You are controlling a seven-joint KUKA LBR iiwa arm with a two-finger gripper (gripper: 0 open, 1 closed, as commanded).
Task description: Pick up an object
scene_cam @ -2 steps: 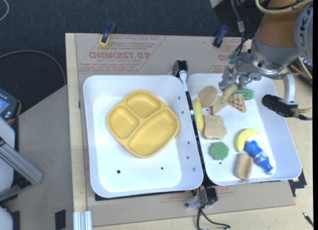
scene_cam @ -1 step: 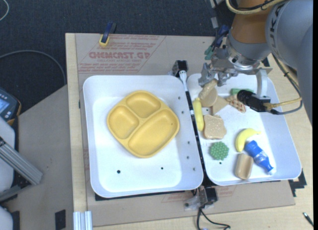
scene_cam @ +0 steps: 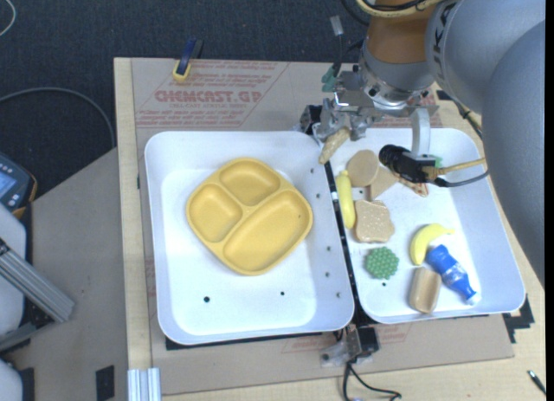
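Gripper (scene_cam: 334, 145) sits low at the far end of the seam between the two bins, over the right bin's (scene_cam: 486, 217) near-left corner rim. Can't tell if it is apart or together: the tip is small and blends with the tan pieces behind it. Nothing is seen clamped in it.

Closest object is a long yellow piece (scene_cam: 344, 201), maybe a toy banana or corn. It lies flat in the right bin, tight along the wall next to the seam. Its long axis runs far-to-near in the view, nearly parallel to the seam, and its far end points up toward the gripper, just below it. Contact between the two is unclear.

Rest of the right bin:
- round tan piece (scene_cam: 363, 166) just right of the yellow piece's far end
- toast slice (scene_cam: 373, 222) touching or just beside its near half
- green knobbly ball (scene_cam: 381, 262) below the toast
- curved yellow wedge (scene_cam: 428, 241)
- blue bottle (scene_cam: 452, 274) lying tilted, cap toward the near right
- tan roll (scene_cam: 423, 290) beside the bottle

The left bin (scene_cam: 177, 291) holds a yellow divided plate (scene_cam: 249, 215), three compartments, sitting about mid-bin. Both bins rest on a cardboard sheet (scene_cam: 216, 94) with red print.
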